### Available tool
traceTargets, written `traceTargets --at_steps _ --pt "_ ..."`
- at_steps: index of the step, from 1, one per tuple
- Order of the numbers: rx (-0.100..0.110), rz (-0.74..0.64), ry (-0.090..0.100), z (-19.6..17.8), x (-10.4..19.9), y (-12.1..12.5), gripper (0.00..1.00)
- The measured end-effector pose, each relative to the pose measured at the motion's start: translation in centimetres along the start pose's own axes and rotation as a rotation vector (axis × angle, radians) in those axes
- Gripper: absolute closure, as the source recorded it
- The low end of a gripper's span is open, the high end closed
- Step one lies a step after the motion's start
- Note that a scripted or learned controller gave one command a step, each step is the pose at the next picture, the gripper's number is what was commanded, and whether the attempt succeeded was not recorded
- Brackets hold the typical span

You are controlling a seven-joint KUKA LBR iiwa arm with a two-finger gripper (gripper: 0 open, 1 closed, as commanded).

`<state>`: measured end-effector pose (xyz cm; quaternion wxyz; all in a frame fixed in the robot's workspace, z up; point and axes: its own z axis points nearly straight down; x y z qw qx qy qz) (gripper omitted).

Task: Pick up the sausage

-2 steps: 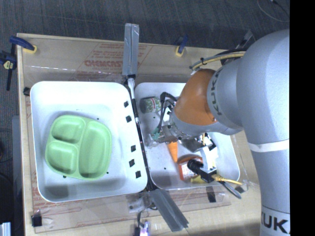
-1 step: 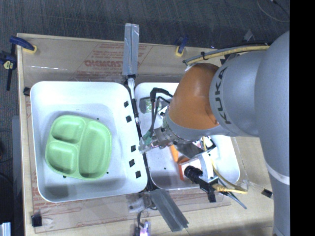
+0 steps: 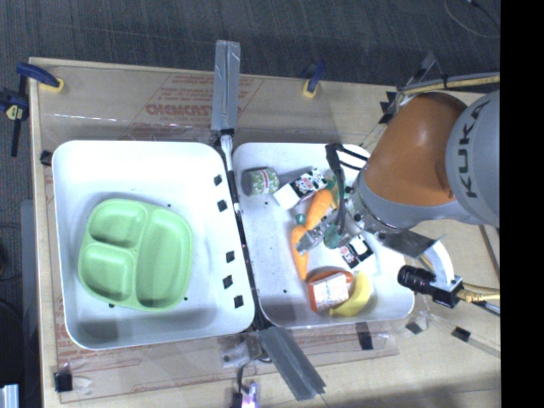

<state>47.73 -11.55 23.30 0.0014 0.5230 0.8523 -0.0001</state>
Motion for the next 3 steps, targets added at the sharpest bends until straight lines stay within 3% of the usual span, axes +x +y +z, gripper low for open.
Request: traceTargets --at_steps 1,2,3 --pt "0.003 -0.07 0.004 12.7 -0.3 3.9 1.0" --pt "-0.001 -0.394 0.001 4.1 4.4 2.3 1.0" --pt "-0.001 -0.597 0.0 4.1 3.3 1.7 1.0"
